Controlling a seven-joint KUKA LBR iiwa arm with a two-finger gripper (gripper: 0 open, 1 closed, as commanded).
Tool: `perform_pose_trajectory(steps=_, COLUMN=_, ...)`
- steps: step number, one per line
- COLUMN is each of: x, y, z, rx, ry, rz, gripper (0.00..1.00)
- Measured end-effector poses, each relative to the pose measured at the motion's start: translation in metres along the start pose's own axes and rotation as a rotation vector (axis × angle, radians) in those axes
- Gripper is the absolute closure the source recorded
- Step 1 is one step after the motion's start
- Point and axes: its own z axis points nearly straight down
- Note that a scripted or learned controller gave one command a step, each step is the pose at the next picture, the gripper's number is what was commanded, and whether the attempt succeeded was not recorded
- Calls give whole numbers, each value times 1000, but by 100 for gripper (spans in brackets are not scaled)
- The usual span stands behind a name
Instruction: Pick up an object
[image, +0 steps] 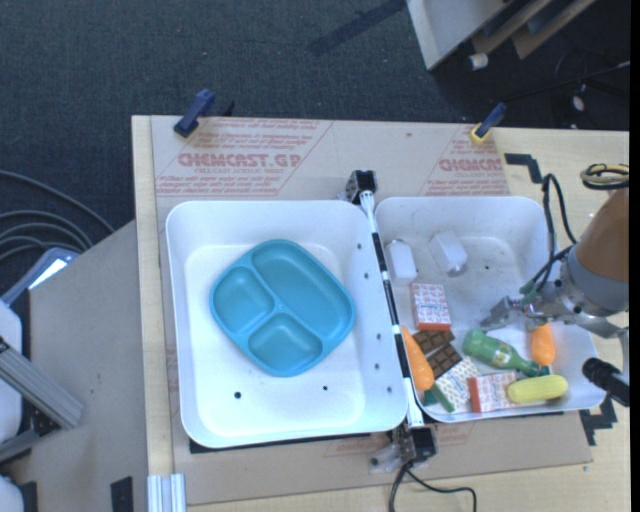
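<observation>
The right bin (470, 215) holds several small items. A green bottle (497, 352) lies near its front, with an orange piece (542, 345) to its right and a yellow piece (537, 388) in front. A red-and-white box (431, 306), a carrot (420, 364), a chocolate bar (440, 350) and small printed packs (458, 384) lie along the left side. Two white pieces (447, 252) sit towards the back. My gripper (512, 307) hangs open just behind the green bottle and the orange piece, at the bin's right side, with nothing between its fingers.
The left bin (200, 400) bears a blue divided plate (282, 306). A black hinge strip (382, 290) runs between the two bins. Cables (555, 215) trail along the right bin's far right rim, beside the arm (605, 265).
</observation>
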Motion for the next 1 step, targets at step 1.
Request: perform_pose_trajectory(steps=1, x=-5, y=-1, z=-10, rx=-3, ry=-12, rz=4, gripper=100)
